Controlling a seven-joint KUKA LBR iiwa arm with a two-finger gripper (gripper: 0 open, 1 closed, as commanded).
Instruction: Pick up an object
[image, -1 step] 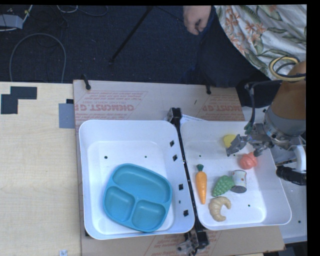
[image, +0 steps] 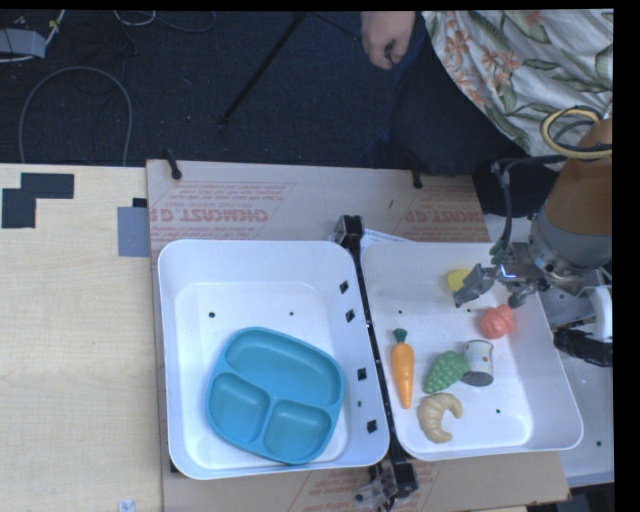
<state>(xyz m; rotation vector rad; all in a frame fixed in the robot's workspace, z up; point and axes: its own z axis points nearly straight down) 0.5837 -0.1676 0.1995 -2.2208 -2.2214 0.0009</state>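
KUKA arm reaches in over the right bin (image: 560, 430) w/ its gripper (image: 497, 285) low near that bin's far right corner, fingers spread apart and nothing between them. It hangs between a yellow toy (image: 458, 277), partly hidden by one finger on the side toward the divider, and an orange-pink round toy (image: 496, 321) just beside it on the near side; which of the two it's after I can't tell, prob. one of them since the wrist is angled down over that corner. Rest of the pickable stuff sits loose toward the bin's near edge, apart enough for a finger to slip in: carrot (image: 402, 368) lying lengthwise by the divider, green bumpy piece (image: 445, 371) touching a small can (image: 479, 362), croissant (image: 439, 415) closest to the near edge. Left bin (image: 185, 270) carries a blue divided plate (image: 274, 394) at its near side, likely a drop spot. A bystander in a floral shirt (image: 510, 75) stands beyond the bench's far edge.
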